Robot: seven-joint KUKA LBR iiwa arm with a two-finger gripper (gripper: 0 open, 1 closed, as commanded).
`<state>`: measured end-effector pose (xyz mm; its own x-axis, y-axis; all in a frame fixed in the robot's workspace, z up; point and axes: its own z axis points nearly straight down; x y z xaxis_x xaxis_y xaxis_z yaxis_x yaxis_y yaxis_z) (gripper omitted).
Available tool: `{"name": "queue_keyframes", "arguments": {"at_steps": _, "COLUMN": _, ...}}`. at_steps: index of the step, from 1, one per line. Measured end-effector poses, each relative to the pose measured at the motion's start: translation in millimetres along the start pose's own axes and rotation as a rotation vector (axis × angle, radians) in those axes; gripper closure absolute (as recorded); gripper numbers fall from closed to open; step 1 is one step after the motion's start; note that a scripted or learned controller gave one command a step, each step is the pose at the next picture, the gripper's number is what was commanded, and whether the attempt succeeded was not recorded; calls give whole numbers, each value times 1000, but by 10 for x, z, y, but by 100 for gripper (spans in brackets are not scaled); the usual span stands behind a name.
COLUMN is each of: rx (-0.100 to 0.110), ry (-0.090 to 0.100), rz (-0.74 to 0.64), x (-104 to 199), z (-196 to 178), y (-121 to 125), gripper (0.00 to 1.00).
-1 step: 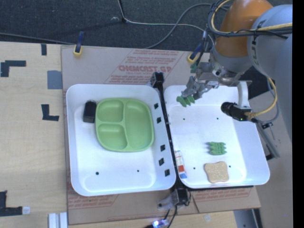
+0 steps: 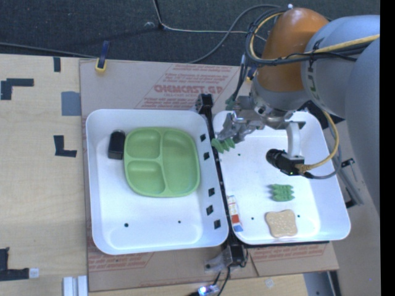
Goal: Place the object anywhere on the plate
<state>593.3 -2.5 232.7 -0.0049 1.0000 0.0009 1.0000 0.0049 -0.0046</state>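
Grey arm's two-finger gripper [image 2: 229, 134] hangs over the right white bin [image 2: 321, 184] at its 10 o'clock edge, clamped on a small green toy piece [image 2: 223, 144]. Green three-compartment plastic plate [image 2: 162, 161] sits mid left white bin [image 2: 105, 221], black block [image 2: 116, 145] touching its 9 o'clock rim. Right bin also has a green leafy toy [image 2: 282, 192] and tan bread slice [image 2: 281, 223] at 5 o'clock.

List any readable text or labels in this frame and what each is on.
"CHEMCAST GP", red print on the brown protective sheet under the bins; it repeats across the sheet, the other copies too faint or cut off to read.
Small red, white and blue label at the right bin's inner edge: too small to read.
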Motion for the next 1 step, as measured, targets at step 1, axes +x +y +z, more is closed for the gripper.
{"name": "queue_keyframes", "arguments": {"at_steps": 1, "rx": 0, "ry": -1, "rz": 0, "x": 444, "z": 129, "y": -197, "gripper": 100}}
